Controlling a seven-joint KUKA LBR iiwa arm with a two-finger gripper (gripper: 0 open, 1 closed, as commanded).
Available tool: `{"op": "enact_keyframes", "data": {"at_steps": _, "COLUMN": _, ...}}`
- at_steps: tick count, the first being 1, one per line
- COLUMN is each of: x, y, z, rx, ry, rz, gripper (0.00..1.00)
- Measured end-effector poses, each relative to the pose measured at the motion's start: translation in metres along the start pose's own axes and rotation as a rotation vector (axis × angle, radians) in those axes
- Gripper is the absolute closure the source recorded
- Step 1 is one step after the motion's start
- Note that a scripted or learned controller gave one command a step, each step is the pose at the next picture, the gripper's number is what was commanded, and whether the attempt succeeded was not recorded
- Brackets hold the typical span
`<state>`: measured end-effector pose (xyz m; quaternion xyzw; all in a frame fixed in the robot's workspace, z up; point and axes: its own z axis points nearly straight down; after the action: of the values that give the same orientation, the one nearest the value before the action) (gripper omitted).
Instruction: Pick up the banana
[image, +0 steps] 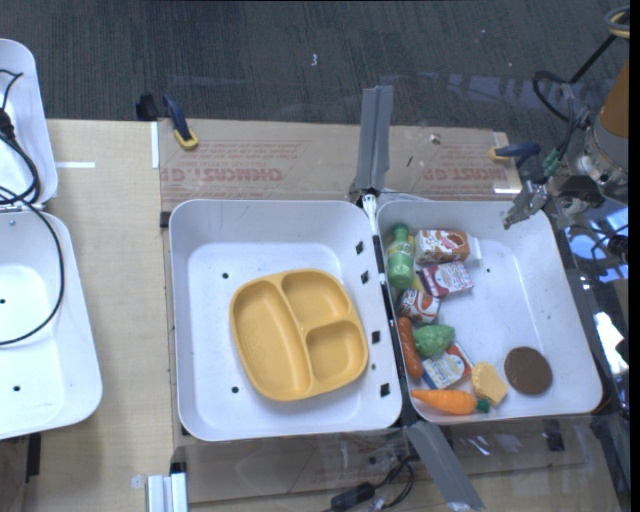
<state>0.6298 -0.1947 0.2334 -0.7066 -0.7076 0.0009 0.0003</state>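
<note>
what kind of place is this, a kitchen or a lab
Most likely a robot lab, not a kitchen: two white bins sit on a cardboard-covered bench, toy food fills the right one, and a robot hand hangs over it.

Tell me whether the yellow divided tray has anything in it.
Empty: all three compartments of the yellow divided plastic tray show bare yellow. It lies flat in the left white bin.

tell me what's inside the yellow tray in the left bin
All three compartments of the yellow tray show bare plastic, with nothing lying in them. What lies beneath the tray on the bin floor is covered.
</note>
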Motion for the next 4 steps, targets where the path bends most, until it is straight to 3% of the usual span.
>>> {"op": "enact_keyframes", "data": {"at_steps": 1, "x": 0.004, "y": -0.04, "z": 0.037, "rx": 0.001, "ry": 0.001, "rz": 0.258, "gripper": 0.0}}
{"op": "enact_keyframes", "data": {"at_steps": 2, "x": 0.078, "y": -0.112, "z": 0.04, "rx": 0.001, "ry": 0.001, "rz": 0.137, "gripper": 0.0}}
{"op": "enact_keyframes", "data": {"at_steps": 3, "x": 0.174, "y": -0.076, "z": 0.043, "rx": 0.002, "ry": 0.0, "rz": 0.372, "gripper": 0.0}}
{"op": "enact_keyframes", "data": {"at_steps": 4, "x": 0.122, "y": -0.025, "z": 0.019, "rx": 0.0, "ry": -0.001, "rz": 0.285, "gripper": 0.0}}
